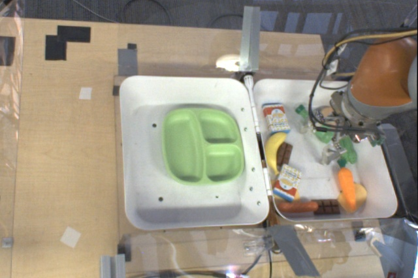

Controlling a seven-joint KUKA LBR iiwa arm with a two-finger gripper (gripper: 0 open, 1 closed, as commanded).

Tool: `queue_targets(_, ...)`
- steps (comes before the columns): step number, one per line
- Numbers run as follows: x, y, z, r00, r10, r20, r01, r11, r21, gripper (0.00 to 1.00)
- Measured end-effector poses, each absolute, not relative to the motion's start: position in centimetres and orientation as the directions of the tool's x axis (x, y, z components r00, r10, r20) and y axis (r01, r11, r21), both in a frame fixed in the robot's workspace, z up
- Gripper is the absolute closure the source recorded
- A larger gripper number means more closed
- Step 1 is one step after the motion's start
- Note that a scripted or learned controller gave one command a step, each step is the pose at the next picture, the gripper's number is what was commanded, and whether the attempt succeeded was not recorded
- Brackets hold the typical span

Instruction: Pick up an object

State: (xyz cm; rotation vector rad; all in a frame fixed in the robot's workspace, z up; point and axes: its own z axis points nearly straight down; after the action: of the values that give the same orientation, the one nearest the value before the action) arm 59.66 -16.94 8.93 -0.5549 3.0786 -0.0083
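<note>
**Arm parked over the right bin**

Nearest the desk's front edge in the right bin (pixel 392 205): a sausage (pixel 299 207), chocolate bar (pixel 328 207) and carrot (pixel 346 186). Further back sit a small carton (pixel 287 181), banana (pixel 273 150) and another carton (pixel 276 118). The gripper (pixel 334 151) hangs above green items (pixel 345 147); can't tell its state. The left bin (pixel 140 205) holds a green divided tray (pixel 202 144).

A lime-green plate (pixel 201 145) sat in the white left bin (pixel 140 205), while a yellow banana (pixel 273 151) and orange carrot (pixel 346 186) coloured the right one.
</note>
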Motion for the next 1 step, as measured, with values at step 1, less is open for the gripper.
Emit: queue_targets(1,52.45,-17.98,9.05,-0.946,-0.323,-0.012,-0.323,0.946,-0.007,0.0)
